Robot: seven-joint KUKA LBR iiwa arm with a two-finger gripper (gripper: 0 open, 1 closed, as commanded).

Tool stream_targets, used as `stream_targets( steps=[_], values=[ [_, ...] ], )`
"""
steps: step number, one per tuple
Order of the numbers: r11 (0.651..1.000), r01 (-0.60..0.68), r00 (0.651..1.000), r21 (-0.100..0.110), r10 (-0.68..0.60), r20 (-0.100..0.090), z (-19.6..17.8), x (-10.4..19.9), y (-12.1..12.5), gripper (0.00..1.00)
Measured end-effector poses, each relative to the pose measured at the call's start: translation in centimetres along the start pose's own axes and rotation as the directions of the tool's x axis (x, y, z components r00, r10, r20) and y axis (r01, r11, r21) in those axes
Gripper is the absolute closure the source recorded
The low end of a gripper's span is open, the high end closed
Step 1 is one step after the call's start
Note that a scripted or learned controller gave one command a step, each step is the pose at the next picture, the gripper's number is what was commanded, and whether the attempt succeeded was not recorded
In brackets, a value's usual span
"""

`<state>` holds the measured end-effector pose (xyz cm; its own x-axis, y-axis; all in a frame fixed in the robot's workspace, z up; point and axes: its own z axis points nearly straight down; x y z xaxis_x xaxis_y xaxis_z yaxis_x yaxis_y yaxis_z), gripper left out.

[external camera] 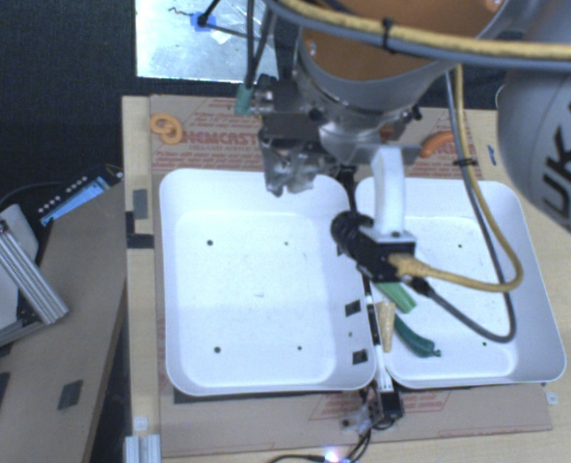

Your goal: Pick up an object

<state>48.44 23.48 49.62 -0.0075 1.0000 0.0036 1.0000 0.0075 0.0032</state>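
One pincer (290, 174): hanging as a grey metal block under the arm's wrist, hovering over the far rim of the left bin; its opening is lost in the blur, so I cannot tell how wide it is standing; nothing is showing in its hold.
Left bin (170, 258): lying directly beneath and nearer the camera than the pincer; its white floor is showing a few dark dots.
White bracket (390, 193): dropping down just beside the pincer, toward the right bin, and ending in a black fitting (363, 242); a yellow hose (469, 280) is looping away from that fitting.
Green pieces (398, 297): the task's likely objects; lying past the fitting, well nearer the camera than the pincer, on the right bin's inner edge; a second green piece (419, 341) is sitting just beyond, next to a cream cone (386, 328).
Right bin (546, 336): lying off to the pincer's side, across the seam between the bins.
Step in hand: seemingly positioning before any descent; nothing is being lifted yet.
Next move: probably calling for travelling across the seam, centring over one green piece, and lowering without snagging the hose.
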Motion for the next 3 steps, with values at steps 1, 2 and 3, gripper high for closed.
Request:
stream_targets(
  steps=[1, 2, 3],
  values=[
    [1.0, -0.001, 1.0, -0.001, 0.001, 0.001, -4.1, 0.0, 0.2, 1.0],
    [1.0, -0.007, 1.0, 0.013, 0.006, 0.008, 7.6, -0.1, 0.1, 1.0],
    [1.0, -0.004, 1.0, 0.002, 0.004, 0.002, 5.8, -0.1, 0.2, 1.0]
  ],
)
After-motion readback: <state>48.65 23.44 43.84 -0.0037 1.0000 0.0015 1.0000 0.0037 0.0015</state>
